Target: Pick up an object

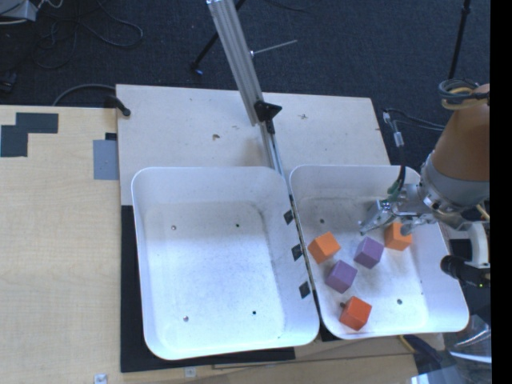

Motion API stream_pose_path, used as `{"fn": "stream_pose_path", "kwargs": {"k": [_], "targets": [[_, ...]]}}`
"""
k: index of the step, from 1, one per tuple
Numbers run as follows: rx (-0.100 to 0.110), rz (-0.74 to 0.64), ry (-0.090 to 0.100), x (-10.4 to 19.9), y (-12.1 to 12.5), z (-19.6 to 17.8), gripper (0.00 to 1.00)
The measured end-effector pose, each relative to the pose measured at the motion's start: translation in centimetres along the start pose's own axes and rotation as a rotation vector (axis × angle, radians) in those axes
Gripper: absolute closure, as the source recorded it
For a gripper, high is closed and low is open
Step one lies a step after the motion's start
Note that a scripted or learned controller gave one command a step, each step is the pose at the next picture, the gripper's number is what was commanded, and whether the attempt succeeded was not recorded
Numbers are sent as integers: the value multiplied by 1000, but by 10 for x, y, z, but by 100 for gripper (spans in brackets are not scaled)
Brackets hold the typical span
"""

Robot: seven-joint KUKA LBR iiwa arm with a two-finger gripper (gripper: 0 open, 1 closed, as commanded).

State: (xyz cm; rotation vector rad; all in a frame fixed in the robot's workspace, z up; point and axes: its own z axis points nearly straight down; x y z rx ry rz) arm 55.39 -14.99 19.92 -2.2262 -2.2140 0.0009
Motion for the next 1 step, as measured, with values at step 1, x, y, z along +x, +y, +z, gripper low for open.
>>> {"fn": "stream_pose_path", "kwargs": {"k": [1], "targets": [[-23,-4,-8,35,-9,76,0]]}}
